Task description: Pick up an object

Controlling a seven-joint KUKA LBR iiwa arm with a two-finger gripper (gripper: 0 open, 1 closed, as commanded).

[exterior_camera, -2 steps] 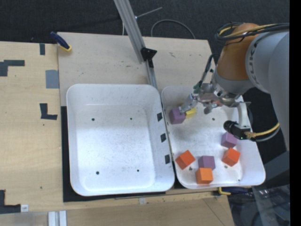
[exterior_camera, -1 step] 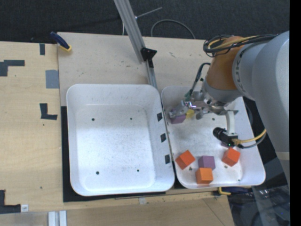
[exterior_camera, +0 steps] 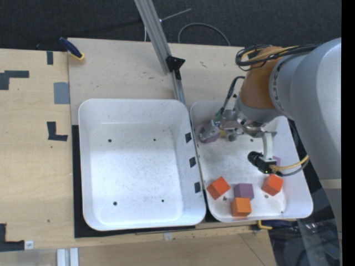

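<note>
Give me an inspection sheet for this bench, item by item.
Surface: wooden bench bearing left bin and right bin side by side.
Job's things: in the right bin, three orange blocks and a purple block among them.
Clutter: blue-and-yellow clamp at the bench's far edge.
Tool: tool low over the right bin's far end; grip unclear.
Cables: black loop behind the bench; cabling along the arm's wrist.
Surroundings: slanted metal pole, dark floor.

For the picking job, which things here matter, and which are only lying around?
Belong to the job:
- pincer, over the right bin
- three orange blocks in that bin
- purple block among them

Just lying about:
- left bin
- blue and yellow clamp at the bench's far corner
- grey tape patches on the bench
</note>
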